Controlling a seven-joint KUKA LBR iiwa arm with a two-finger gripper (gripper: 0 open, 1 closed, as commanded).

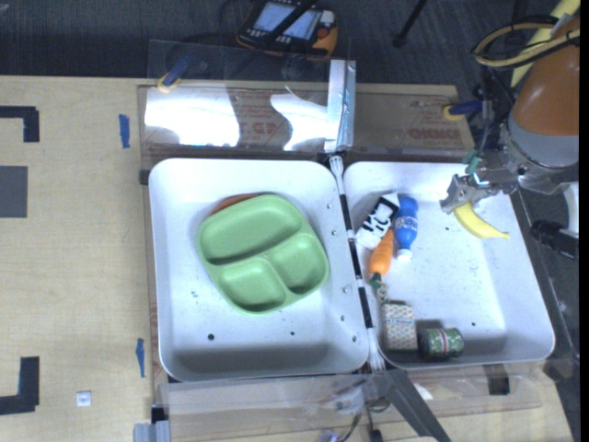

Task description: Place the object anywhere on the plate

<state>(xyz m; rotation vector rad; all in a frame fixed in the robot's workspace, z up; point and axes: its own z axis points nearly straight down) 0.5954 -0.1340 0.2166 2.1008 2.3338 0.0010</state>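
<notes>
A yellow banana (480, 220) lies in the right bin (515, 293) beneath the hand (469, 194) — whether it is gripped, or the hand open, cannot be told. A loose hold could drop it short of the green plate (263, 251), 1 bin left. The arm (545, 109) leans in from the far right.

This looks like a robotics lab or test cell rather than a home. A pale wooden bench (74, 274) carries black square tape marks (20, 124) and small blue tape strips (123, 130). Two shallow white plastic bins (175, 274) sit side by side behind a clear plastic screen (239, 99). A handheld controller with a lit screen (287, 23) lies on dark grey carpet (110, 17), near black stand legs (428, 3).
</notes>
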